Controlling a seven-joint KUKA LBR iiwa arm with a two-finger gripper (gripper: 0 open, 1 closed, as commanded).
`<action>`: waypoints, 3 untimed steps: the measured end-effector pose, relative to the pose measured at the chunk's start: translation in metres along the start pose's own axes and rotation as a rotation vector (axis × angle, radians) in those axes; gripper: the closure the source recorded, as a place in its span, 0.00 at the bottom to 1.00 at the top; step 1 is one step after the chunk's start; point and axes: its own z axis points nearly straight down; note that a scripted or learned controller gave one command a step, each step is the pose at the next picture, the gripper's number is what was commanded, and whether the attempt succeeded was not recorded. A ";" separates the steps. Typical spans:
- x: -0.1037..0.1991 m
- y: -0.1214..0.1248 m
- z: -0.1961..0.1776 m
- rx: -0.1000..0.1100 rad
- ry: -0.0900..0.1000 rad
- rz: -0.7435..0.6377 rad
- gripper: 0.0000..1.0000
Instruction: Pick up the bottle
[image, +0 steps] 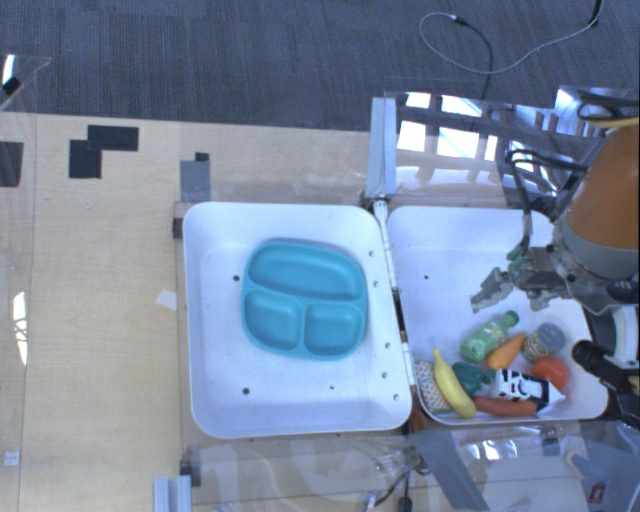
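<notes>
Wooden bench (100, 300) carries two bins; the bottle (488, 337) lies crowded among toy food at 5 o'clock in the right bin (440, 250), with the tool (497, 290) poised just above at 12 o'clock, fingers apart, holding nothing.

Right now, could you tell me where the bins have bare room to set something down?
Left bin: bare floor all around the blue tray. Right bin: bare far half, from the divider to the gripper. Crowded: its near corner, with bottle, banana, carrot.
</notes>
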 end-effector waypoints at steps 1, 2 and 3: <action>0.006 0.004 0.122 -0.037 -0.010 -0.009 0.00; 0.005 0.004 0.123 -0.036 -0.010 -0.008 0.00; 0.055 -0.003 0.050 -0.001 0.001 -0.098 0.00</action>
